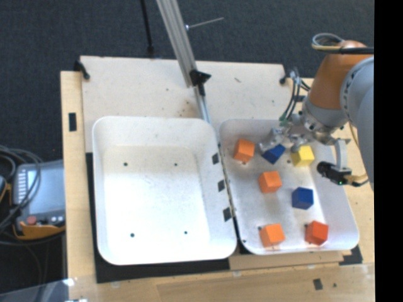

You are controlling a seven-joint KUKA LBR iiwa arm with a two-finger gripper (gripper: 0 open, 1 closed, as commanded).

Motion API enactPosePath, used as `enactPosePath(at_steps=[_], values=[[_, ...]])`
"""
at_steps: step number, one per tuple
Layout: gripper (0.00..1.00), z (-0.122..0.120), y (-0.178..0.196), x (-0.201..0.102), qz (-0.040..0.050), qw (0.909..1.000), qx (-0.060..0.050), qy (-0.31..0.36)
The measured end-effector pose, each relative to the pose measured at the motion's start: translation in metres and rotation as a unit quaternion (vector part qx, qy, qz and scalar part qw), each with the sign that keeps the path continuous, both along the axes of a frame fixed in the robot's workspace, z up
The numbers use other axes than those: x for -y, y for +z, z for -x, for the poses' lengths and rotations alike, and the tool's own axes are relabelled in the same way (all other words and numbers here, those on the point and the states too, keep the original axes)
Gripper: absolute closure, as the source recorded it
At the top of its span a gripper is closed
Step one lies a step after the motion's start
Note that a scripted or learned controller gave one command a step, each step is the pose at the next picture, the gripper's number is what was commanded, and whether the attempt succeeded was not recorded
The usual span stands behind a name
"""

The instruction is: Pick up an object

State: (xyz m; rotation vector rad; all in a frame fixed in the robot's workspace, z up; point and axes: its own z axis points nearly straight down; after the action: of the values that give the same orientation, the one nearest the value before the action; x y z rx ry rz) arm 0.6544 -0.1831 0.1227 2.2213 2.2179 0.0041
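My gripper (285, 138) hangs low over the far part of the right bin (343, 206), reaching in from the right. Just below and left of it lies a blue block (273, 154), tilted; a yellow block (303, 155) lies just to its right. The gripper's tip sits between these two, close to both. Whether it touches either one is unclear. An orange block (245, 150) lies further left, near the bin's left wall.
More blocks lie in the right bin: an orange one (270, 181) in the middle, a blue one (302, 197), and an orange (272, 234) and a red (317, 232) near the front rim. The left bin (157, 190) stands alongside. A metal post (179, 33) rises behind.
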Motion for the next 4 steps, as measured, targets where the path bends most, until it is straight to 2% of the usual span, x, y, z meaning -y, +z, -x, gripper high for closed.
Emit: enactPosePath(at_steps=[1, 3, 4], values=[[1.00, 0.000, 0.009, 0.000, -0.0004, 1.0000, 0.000, 0.000], [1.00, -0.008, 0.099, -0.002, 0.0004, 1.0000, 0.000, 0.003], [1.00, 0.004, 0.110, -0.046, -0.0005, 1.0000, -0.001, 0.003]])
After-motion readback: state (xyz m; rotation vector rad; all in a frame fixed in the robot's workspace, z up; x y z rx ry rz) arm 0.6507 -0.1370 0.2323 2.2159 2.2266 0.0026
